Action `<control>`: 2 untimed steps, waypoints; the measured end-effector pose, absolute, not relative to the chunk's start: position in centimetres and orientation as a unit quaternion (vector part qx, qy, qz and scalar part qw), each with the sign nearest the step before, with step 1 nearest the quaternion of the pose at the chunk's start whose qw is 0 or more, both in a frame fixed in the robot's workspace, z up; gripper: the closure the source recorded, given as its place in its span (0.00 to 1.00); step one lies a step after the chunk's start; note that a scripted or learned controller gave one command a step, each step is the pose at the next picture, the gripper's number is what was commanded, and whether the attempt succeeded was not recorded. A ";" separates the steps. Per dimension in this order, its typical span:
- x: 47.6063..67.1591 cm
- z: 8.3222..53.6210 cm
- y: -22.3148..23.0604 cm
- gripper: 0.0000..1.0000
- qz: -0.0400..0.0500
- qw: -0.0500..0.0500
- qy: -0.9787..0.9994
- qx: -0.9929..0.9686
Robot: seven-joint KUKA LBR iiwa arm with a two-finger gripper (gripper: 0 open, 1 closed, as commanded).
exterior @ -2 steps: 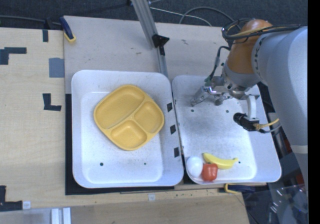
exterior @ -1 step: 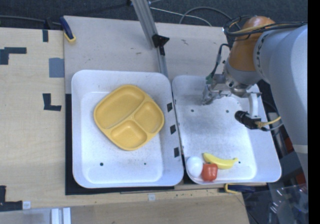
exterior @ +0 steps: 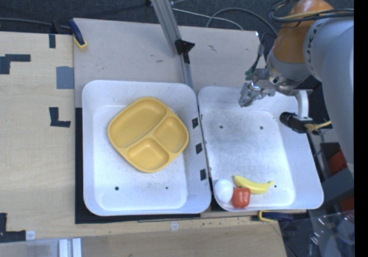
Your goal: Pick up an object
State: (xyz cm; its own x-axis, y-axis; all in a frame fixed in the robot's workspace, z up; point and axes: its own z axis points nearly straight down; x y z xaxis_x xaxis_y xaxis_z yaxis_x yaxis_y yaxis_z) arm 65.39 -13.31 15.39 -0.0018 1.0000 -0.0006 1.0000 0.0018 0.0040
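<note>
A view from above, at a slant, looks down on a pale bench carrying two shallow white plastic bins side by side. The left bin holds a yellow plastic plate with three compartments, lying flat and turned at an angle, a little above the bin's middle.

The right bin has a scuffed, speckled floor. Three small objects sit together at its near edge, toward the left corner — a white rounded egg-shaped object, a red pepper-like toy just beside it on the right, and a yellow toy banana lying across just above the red one, its tip pointing right. The three look to be touching or nearly so.

The grey robot arm with an orange band above the wrist reaches in from the right. Its two-finger gripper points down over the far edge of the right bin, near that bin's far left corner, well apart from the cluster of three objects. Nothing is seen between the fingers; whether they are spread or pressed together cannot be told at this angle.

A slim grey metal post runs diagonally from the top of the view down to the gap between the two bins. A small blue and yellow clamp sits at the bench's far left corner.
</note>
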 end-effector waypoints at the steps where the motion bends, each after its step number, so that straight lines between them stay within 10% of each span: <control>1: 65.5 21.7 -13.8 1.00 0.001 0.002 0.708 0.707; 2: 65.6 26.0 -13.8 1.00 0.001 0.002 0.708 0.706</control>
State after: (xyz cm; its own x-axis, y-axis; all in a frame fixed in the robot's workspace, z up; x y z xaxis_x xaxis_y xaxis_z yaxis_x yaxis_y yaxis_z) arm 65.62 -13.75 25.96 -0.0018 1.0000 -0.0005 1.0000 0.0018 0.0044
